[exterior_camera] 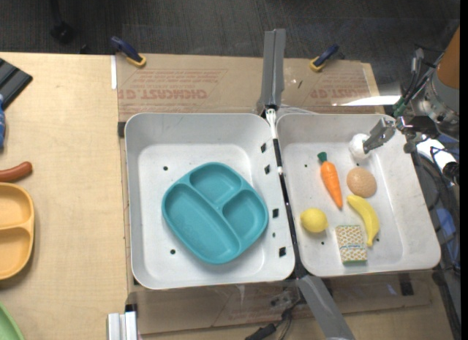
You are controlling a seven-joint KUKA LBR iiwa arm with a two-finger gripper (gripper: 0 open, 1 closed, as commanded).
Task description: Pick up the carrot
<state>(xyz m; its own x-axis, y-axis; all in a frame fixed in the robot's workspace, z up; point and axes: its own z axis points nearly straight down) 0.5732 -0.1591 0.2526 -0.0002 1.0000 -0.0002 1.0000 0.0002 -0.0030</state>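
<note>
Across the bench sit two white bins side by side. Left bin (pixel 146 258) carries a teal divided plate (pixel 213 213), biggest item in either bin, lying flat and roughly centred. Right bin (pixel 409 254) has all the small stuff. Arm comes in at the upper right, gripper (pixel 377 136) above the bin's far right corner, just beside a small white object (pixel 357 146) near the back wall. Whether the gripper is spread or pressed together: cannot tell, too small and dark against the rim.

Contents of the right bin, big to small: banana (pixel 366 218) near the right side, curved, lying lengthwise; carrot (pixel 331 180) orange with green top pointing to the back wall, lying flat in the bin's middle-left area; tan egg-like ball (pixel 360 183) just right of the carrot, close but looks apart; patterned sponge block (pixel 351 244) at the front; lemon (pixel 314 220) just below the carrot's tip.

Progress: nothing done yet by the look of it. Carrot rests on the bin floor, untouched, gripper off to its upper right and not over it. Left to do: move over the carrot, descend, close, lift. Egg and lemon crowd it, so the approach is tight.
</note>
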